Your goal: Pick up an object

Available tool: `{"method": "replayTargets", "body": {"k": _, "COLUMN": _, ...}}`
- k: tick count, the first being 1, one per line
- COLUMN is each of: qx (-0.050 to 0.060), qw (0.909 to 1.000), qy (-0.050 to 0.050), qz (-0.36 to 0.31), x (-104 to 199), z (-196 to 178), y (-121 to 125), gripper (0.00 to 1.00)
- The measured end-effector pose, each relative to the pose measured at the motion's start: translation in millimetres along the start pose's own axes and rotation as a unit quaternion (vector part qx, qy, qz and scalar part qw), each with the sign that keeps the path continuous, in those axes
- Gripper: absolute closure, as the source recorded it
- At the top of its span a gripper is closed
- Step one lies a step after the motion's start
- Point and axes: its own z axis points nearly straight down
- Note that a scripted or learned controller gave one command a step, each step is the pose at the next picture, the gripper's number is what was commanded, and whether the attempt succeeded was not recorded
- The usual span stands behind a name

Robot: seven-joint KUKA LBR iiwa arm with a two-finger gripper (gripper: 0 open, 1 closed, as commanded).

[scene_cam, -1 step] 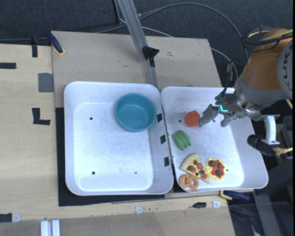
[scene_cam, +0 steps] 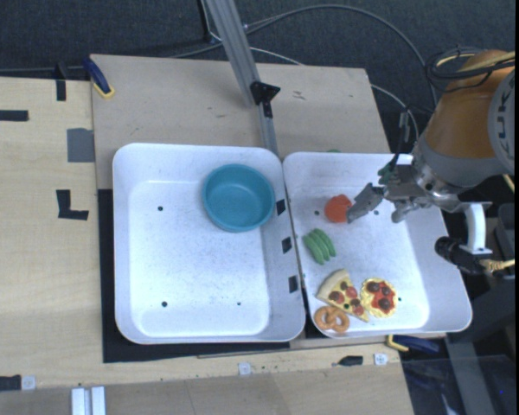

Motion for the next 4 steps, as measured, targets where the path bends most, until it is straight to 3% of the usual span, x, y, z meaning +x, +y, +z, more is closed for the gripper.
{"method": "replayTargets", "body": {"k": 1, "qx": 0.003, "qw": 1.0, "qy": 0.0, "qz": 0.0, "x": 7.2, "z": 61.0, "y": -1.0, "gripper": 0.0}}
{"method": "replayTargets", "body": {"k": 2, "qx": -0.002, "qw": 1.0, "qy": 0.0, "qz": 0.0, "x": 4.9, "z": 118.6, "y": 3.3, "gripper": 0.0}}
{"method": "replayTargets", "body": {"k": 3, "qx": -0.004, "qw": 1.0, "qy": 0.0, "qz": 0.0, "x": 5.2, "z": 118.8, "y": 6.0, "gripper": 0.0}}
{"method": "replayTargets", "body": {"k": 4, "qx": -0.009, "qw": 1.0, "qy": 0.001, "qz": -0.002, "x": 7.7, "z": 105.3, "y": 9.2, "gripper": 1.0}}
